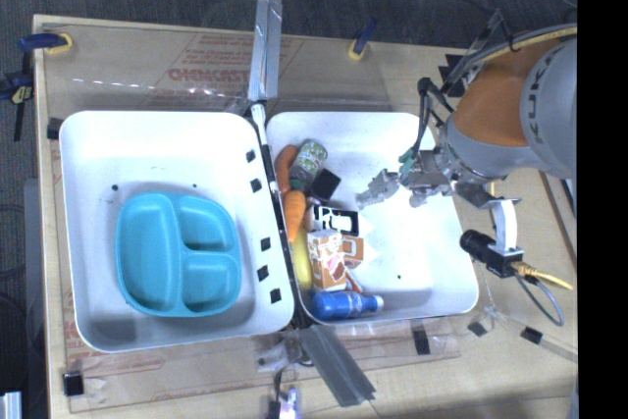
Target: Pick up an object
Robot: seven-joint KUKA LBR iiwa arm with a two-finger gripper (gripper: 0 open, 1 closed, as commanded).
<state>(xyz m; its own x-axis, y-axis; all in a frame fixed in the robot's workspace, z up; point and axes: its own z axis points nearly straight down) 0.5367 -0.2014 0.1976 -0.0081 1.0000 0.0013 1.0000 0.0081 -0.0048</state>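
- One table (147,64) carries two shallow white bins side by side.
- The left bin (88,142) holds one light-blue divided plate (180,253) with three compartments, lying flat, its long axis running near-to-far in the view.
- The right bin (432,285) holds a cluster along its left wall: two carrots, a far carrot (285,167) and a near carrot (294,216), both lying lengthwise along the wall; one yellow banana (300,265) lying the same way; one small can (310,156); one black block (325,183); one black-and-white box (336,220); one printed carton (332,260).
- One blue bottle (343,305) lies on its side at the near wall, long axis left-right, cap pointing right.
- The gripper (378,186) hangs over the right bin's bare floor, right of the cluster, aimed leftward; fingers look spread apart with nothing between them.
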